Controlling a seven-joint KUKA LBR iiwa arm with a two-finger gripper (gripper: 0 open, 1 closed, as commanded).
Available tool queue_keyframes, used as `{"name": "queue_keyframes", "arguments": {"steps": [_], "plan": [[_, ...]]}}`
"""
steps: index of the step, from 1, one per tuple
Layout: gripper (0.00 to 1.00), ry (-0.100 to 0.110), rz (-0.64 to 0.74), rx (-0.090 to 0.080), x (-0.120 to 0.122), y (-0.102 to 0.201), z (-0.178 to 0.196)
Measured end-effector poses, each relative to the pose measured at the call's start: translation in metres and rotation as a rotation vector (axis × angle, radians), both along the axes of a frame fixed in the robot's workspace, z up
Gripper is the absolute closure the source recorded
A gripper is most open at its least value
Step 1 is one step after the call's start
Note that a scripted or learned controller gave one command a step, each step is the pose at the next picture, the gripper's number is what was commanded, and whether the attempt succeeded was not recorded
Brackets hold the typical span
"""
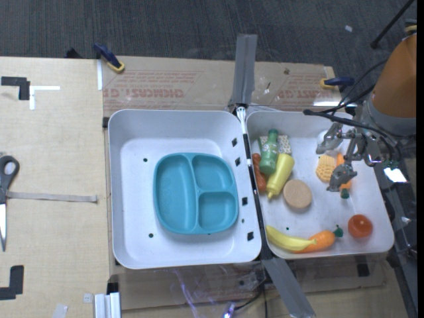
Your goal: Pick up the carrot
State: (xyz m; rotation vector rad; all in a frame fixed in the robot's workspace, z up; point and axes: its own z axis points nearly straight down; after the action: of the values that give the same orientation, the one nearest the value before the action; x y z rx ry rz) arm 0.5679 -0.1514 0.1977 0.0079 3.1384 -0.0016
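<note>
The carrot (321, 240) lies near the front wall of the right bin (381, 201), its long axis nearly level across the view with the green top at 3 o'clock, its other end touching the banana (289, 240). From my gripper (341, 171) it sits at about 7 o'clock, apart from me, so I judge I must travel that way and turn my fingers across that axis. My fingers hang over a yellow and orange item beside the tomato's (360, 225) side of the bin, and I cannot tell how wide they stand.

The arm enters from the right, wrist lowered, claw (339, 167) pointing down at the scene's right side.
</note>
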Motion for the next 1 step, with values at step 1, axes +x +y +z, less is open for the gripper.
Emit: {"name": "queue_keyframes", "arguments": {"steps": [1], "plan": [[0.0,-0.001,0.199,0.0,0.0267,-0.0604,-0.1045]]}}
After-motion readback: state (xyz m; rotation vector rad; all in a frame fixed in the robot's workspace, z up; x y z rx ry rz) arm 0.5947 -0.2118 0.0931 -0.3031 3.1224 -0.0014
